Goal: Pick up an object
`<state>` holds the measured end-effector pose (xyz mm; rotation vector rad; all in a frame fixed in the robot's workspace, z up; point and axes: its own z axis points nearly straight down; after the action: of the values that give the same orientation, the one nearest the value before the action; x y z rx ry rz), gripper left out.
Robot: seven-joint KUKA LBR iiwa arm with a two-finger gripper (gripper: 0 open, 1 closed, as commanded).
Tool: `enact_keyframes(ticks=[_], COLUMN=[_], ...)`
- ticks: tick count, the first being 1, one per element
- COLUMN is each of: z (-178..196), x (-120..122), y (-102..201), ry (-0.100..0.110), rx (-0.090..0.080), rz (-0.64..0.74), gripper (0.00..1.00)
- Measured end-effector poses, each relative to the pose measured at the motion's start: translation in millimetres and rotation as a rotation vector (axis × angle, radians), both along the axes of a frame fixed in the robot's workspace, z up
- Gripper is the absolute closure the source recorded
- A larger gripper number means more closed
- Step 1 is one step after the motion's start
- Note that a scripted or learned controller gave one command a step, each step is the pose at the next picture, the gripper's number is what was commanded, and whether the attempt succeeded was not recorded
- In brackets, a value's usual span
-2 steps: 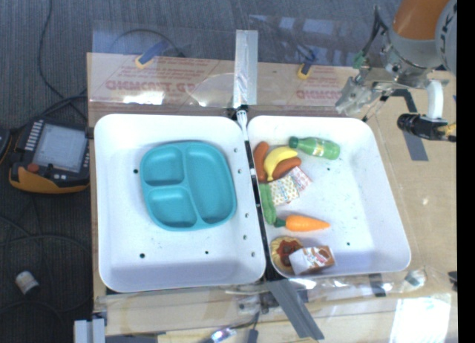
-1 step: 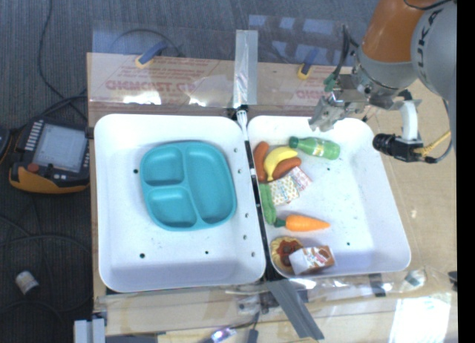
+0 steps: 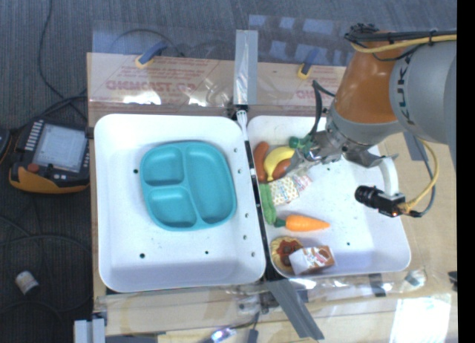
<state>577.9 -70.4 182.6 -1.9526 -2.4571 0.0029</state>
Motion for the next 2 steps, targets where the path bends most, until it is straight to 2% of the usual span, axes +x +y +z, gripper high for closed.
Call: enact_keyframes(ticks=[1, 2], z=[0, -42], x=[0, 54], y=[0, -28], ry=[-0.001, -0.002], rx=[0.0, -0.002], rz=[0.0, 0.062], gripper=[0.0, 0.0])
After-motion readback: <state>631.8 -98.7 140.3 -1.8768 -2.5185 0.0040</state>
